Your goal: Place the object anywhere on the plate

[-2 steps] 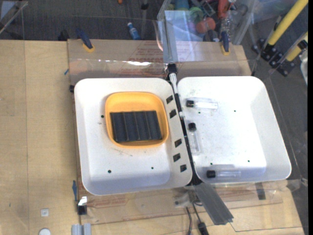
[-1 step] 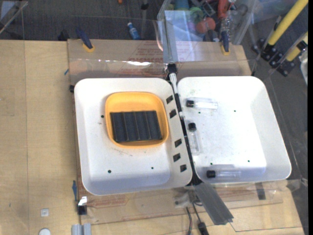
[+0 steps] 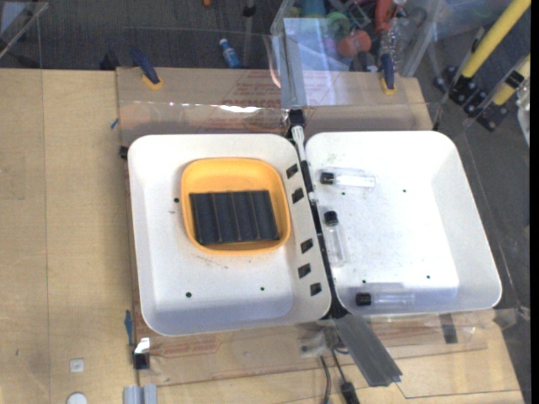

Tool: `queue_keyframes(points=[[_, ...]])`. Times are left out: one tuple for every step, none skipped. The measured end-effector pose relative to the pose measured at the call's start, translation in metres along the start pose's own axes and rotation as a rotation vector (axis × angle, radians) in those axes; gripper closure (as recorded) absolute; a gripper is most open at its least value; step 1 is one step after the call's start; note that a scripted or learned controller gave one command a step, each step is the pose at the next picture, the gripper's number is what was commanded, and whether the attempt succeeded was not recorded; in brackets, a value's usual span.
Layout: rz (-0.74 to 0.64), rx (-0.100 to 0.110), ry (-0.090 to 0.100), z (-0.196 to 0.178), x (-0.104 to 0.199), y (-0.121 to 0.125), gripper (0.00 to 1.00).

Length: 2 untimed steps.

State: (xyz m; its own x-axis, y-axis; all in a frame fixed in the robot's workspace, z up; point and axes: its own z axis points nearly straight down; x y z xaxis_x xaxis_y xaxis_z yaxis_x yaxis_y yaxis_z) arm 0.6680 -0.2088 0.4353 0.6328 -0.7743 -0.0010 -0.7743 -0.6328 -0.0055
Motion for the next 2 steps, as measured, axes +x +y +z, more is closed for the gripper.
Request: queue_keyframes(points=[[-0.374, 0.000, 0.002, 0.0001, -0.0003, -0.0005, 1.00], [-0.652, -0.001, -0.001, 0.0010, 0.0079, 0.0064, 1.00]])
